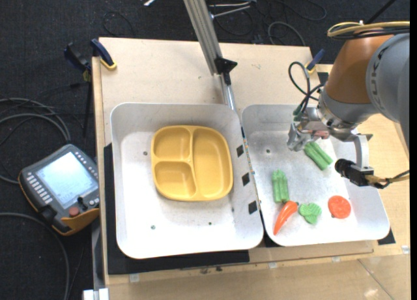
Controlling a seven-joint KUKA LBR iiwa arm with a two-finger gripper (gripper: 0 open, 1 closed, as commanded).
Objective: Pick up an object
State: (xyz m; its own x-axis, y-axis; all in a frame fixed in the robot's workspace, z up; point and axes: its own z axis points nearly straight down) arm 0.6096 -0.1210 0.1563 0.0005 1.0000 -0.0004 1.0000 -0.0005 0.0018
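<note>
The right bin holds several toy foods. A green oblong piece lies near its back, and a green ridged piece lies at the middle left. An orange carrot, a small green leafy piece and a red round slice lie along the front. My gripper hangs low over the back of this bin, just left of the green oblong piece. Nothing shows between it and the bin floor.
The left bin holds a yellow divided plate. A slanted metal pole rises from the seam between the bins. A teach pendant lies off the bench at the left. Cables trail behind the bench.
</note>
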